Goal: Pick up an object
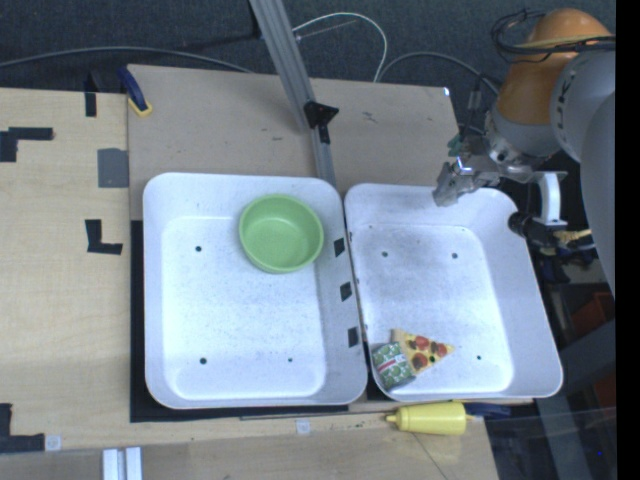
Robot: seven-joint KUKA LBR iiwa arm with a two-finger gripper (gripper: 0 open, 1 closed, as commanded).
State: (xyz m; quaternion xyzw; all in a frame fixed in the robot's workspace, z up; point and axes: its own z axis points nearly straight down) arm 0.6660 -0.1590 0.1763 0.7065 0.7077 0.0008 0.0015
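Over right bin's [500, 368] far rim, claw [450, 190] state unclear; nothing gripped, pizza slice [425, 349] and bowl [281, 232] untouched.

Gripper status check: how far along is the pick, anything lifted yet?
Done: nothing looks picked. The green bowl sits in the left bin; the pizza slice toy and the green packet lie in the right bin. In hand: the gripper hangs over the right bin's far rim, nothing visible between its fingers. Left: descend onto an object, close and lift. The yellow bottle lies outside the bins.
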